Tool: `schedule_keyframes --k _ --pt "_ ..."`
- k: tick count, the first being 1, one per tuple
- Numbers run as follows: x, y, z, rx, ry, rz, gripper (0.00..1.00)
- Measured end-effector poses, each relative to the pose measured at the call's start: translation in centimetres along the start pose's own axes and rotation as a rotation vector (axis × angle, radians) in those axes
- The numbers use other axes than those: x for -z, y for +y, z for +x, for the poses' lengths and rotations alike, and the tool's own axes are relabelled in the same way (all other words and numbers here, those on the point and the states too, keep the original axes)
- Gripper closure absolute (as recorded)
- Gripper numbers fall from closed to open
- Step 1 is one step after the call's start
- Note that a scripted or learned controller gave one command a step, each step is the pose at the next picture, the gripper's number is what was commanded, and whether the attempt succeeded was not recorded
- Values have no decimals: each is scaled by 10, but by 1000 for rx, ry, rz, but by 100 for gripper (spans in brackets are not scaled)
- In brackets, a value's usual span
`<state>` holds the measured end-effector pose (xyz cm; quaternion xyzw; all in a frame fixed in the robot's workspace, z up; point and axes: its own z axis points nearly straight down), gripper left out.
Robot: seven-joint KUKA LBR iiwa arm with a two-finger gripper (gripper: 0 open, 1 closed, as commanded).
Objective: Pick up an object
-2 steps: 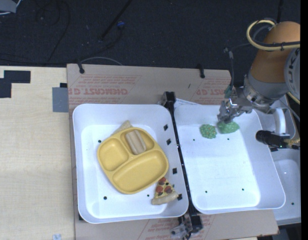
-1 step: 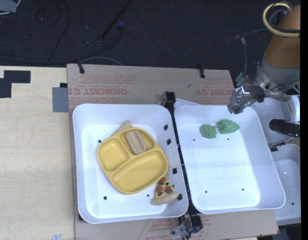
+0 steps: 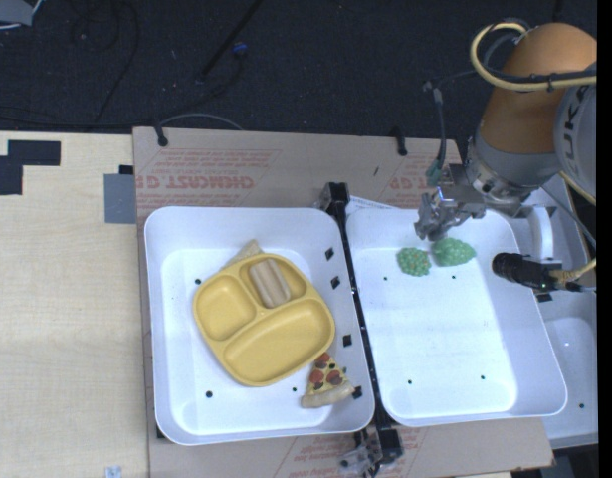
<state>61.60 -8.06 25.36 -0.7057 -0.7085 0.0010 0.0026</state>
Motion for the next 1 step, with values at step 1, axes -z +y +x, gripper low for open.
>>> schedule_keyframes --k 1 --pt "3 -14 50 0 -1 0 100"
